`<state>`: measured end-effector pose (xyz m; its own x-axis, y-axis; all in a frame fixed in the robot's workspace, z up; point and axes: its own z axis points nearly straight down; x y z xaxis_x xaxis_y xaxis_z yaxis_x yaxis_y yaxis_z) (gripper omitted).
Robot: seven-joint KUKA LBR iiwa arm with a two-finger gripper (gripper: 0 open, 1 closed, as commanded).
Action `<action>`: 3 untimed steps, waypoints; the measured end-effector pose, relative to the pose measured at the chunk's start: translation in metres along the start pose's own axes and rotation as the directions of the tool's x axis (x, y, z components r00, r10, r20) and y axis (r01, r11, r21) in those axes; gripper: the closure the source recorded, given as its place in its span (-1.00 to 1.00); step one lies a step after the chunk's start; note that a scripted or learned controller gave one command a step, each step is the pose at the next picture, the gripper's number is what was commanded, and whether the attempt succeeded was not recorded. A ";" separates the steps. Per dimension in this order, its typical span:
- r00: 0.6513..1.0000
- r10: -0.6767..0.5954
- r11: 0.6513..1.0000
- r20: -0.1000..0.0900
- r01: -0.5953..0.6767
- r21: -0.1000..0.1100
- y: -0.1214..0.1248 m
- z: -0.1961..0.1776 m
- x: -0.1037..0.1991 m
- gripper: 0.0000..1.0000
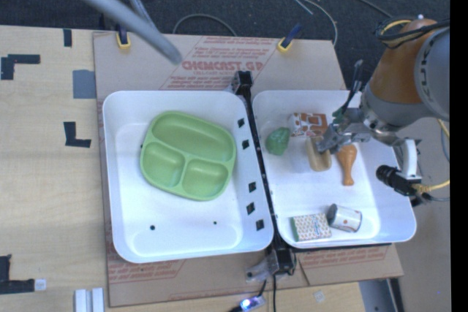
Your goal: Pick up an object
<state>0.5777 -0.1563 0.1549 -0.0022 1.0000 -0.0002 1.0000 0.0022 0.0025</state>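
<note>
The gripper (pixel 333 137) sits low over the right bin (pixel 395 230), near the middle of its far half, with the arm (pixel 409 77) coming in across the bin's right rim. Whether it is open or closed cannot be told; the tip is dark and small against the items below.

Closest candidates: a tan, stubby piece (pixel 317 157) lies just beside the gripper on its near-left side, and an orange drumstick-shaped toy (pixel 347 162) lies just beside it on the near-right side. The gripper tip appears to sit between their far ends, possibly touching one; contact is not resolved.

Drumstick: long axis runs roughly far-to-near, the thick end toward the gripper, the thin end pointing to the bin's near edge. Orange-brown, smooth, likely hard plastic.

Other items in the right bin:
- brown-and-white patterned box (pixel 307 123), just left of the gripper, toward the far edge
- green rounded lump (pixel 278 140), close to the left rim
- flat speckled card or packet (pixel 311 227), near edge
- small grey cylinder (pixel 345 218), near edge, beside the packet

The left bin (pixel 124 230) carries a green divided plate (pixel 189 155), well apart from the gripper.

Judgement: nothing is seen lifted.
</note>
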 end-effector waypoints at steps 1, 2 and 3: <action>1.000 0.001 1.000 0.000 -0.001 0.000 0.005 -0.045 -0.005 1.00; 1.000 0.000 1.000 0.000 0.000 -0.001 0.006 -0.097 -0.005 1.00; 1.000 -0.002 1.000 0.000 0.002 0.005 0.020 -0.085 0.042 1.00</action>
<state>0.5975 -0.1139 0.2402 -0.0039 1.0000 -0.0005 1.0000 0.0039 -0.0020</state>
